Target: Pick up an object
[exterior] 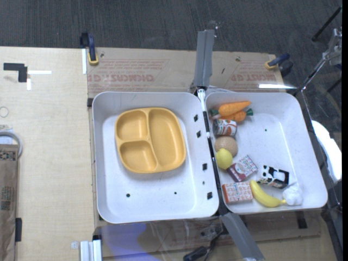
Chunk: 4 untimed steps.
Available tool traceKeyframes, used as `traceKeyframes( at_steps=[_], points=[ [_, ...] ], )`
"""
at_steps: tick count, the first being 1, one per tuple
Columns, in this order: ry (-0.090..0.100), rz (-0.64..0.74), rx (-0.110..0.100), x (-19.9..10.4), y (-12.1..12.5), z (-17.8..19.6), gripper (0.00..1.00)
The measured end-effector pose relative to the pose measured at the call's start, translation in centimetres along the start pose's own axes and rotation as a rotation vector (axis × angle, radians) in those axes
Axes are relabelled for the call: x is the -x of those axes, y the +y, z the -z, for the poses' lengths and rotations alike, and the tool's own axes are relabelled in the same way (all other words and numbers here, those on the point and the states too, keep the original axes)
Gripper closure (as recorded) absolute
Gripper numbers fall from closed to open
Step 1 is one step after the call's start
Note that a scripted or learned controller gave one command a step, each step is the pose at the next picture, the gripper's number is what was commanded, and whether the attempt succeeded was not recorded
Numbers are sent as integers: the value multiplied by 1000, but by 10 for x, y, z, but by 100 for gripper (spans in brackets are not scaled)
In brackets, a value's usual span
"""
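Several small items, a banana (266,196) and carrots (234,110) among them, are crowded along the right bin (283,140)'s edges for picking; the gripper's state cannot be told.

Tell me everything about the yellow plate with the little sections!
The yellow plastic divided plate lies flat in the left white bin, toward its upper middle. It is a rounded rectangle, turned slightly askew, with raised ridges splitting it into three compartments: one long section on its right side and two smaller ones on its left. It looks smooth and matte. Nothing lies in it, and only the bin floor touches it.
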<state>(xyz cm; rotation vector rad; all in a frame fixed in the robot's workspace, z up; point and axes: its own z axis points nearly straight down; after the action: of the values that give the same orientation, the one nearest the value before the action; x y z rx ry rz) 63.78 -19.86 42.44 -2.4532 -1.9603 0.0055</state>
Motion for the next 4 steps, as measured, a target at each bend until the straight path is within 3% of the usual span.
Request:
traceKeyframes(
  at_steps=[1, 3, 4],
  points=[
    [0, -325, -1, 9, 24, 15, 100],
    [-5, -317, -7, 6, 26, 29, 100],
    [0, -729, -4, 9, 24, 15, 100]
  ],
)
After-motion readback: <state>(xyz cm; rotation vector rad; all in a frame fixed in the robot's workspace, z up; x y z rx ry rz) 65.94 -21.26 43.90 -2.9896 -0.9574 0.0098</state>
